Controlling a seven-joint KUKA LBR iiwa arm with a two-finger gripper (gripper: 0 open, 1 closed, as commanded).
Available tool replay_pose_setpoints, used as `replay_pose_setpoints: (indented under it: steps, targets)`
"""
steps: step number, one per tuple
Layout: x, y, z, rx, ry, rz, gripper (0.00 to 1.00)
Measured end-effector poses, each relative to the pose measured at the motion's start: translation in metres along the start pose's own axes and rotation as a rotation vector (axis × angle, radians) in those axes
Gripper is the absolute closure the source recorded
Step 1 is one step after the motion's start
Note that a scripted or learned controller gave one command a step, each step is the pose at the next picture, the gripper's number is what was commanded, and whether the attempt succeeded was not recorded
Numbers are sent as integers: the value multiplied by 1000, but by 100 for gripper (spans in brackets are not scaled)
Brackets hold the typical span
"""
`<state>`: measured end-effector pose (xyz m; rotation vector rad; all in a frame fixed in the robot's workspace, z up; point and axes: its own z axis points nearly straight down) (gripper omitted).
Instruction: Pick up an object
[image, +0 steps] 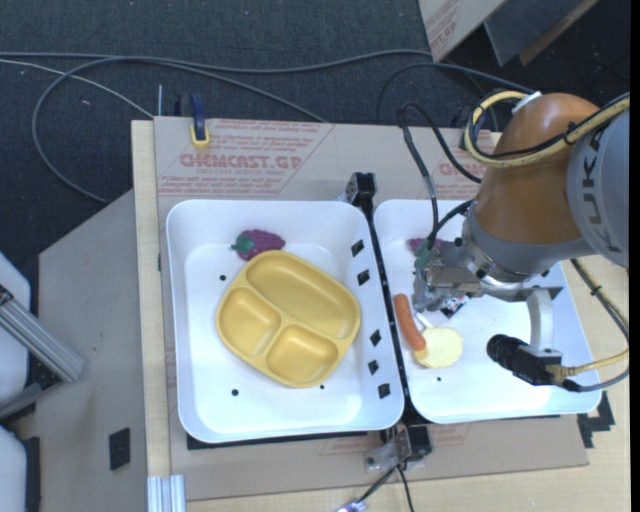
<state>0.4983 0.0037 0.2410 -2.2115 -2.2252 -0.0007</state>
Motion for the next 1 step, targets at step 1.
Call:
replay_pose_setpoints:
  steps: [1]
  targets:
    - [51,6,7,-2,-1,0,100]
